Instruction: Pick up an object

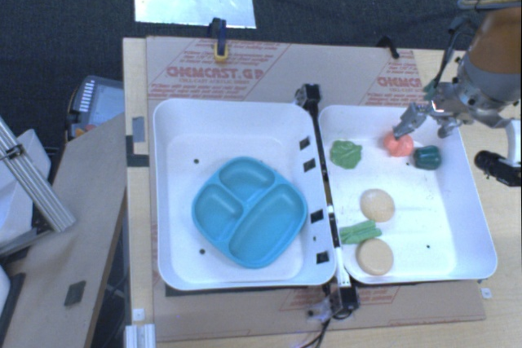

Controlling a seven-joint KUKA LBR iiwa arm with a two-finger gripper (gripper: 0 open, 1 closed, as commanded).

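The right bin (457,248) holds several small items. A red-orange piece (399,145) and a dark teal piece (426,156) lie near its back edge, with a green leafy piece (346,153) to their left. Further forward are a beige round piece (378,204), a green pod (360,233) and a second beige round (375,256). My gripper (426,126) hangs over the bin's back right, just above and behind the red-orange and teal pieces. Its fingers (405,125) stand open and spread, with nothing between them.
In the left bin (175,143) lies a blue divided plate (249,210). A black divider with clips (320,183) runs between the bins. The arm's grey body with its orange band (493,53) comes in from the right, above the bin's far corner.
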